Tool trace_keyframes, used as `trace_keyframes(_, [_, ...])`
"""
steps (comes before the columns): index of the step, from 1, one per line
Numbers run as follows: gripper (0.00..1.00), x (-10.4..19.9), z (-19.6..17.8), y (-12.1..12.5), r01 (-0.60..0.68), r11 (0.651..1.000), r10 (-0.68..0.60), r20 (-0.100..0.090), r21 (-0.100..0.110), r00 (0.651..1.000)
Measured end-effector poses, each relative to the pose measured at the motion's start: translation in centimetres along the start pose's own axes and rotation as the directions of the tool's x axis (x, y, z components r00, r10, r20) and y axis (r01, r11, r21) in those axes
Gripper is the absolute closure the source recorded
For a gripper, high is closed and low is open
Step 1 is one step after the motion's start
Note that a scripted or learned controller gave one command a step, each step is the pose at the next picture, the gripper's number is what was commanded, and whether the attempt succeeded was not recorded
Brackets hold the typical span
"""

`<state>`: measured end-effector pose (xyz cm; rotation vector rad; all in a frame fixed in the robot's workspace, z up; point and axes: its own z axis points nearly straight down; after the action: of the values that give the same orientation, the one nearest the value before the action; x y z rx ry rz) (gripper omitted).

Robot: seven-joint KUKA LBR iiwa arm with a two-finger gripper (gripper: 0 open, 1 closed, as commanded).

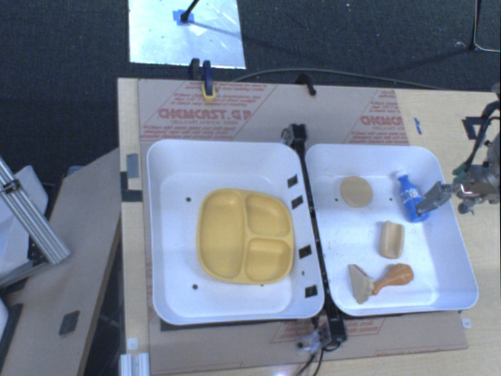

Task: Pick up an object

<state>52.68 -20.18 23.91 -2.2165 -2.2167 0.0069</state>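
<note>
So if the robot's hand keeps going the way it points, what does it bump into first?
Probably the blue bottle. The hand points left into the right bin, and the bottle lies right at its tip, though height is hard to judge.

two bins (168, 233), one plate (244, 235), four objects (391, 239).

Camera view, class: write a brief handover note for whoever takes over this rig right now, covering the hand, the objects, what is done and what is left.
Hand: at the right bin's right edge, beside the blue bottle; nothing visibly held.
Right bin: blue bottle, round tan disc, tan block, drumstick-shaped toy, grey wedge.
Left bin: yellow divided plate.
Done: no object lifted yet.
Left: grasp one object, probably the bottle, and lift it.
</note>
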Motion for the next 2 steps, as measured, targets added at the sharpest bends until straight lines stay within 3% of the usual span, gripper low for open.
trace_keyframes(1, [0.00,0.0,-0.5,0.2,0.003,1.000,-0.003,0.003,-0.010,1.000])
trace_keyframes(2, [0.00,0.2,4.8,1.3,0.002,1.000,-0.002,0.002,-0.007,1.000])
